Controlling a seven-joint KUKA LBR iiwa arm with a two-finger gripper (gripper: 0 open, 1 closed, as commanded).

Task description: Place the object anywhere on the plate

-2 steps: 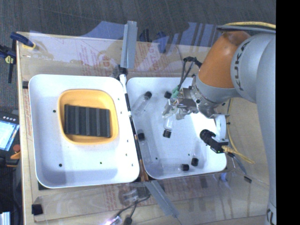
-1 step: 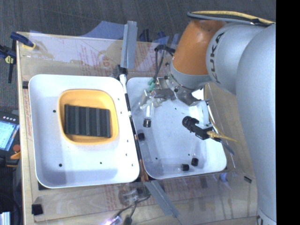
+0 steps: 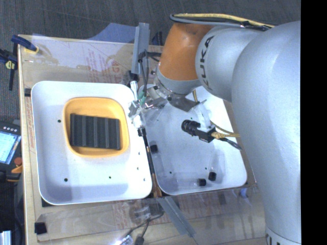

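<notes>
A yellow plate with a dark ribbed centre lies in the left white bin. My gripper hangs over the divider between the two bins, just past the plate's right rim. Its tip is small and pale against the white bin, and I cannot make out any object at it. The grey arm with its orange band covers much of the right bin.
A black cable plug juts from the wrist over the right bin. A few small dark spots dot that bin's floor. A metal post stands behind the divider. A handheld screen sits at the far left.
</notes>
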